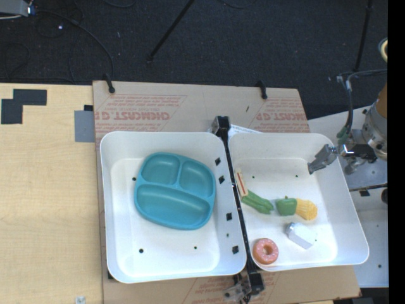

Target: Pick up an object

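Pincer (323, 159) at the right edge, low, angled leftward, apparently unladen.

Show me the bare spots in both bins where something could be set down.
Right bin: bare floor across the back half, between the far wall and the green toy and corn. The front is crowded, with the donut and grey block. Left bin: the blue plate fills the middle, leaving a front strip and the left margin.
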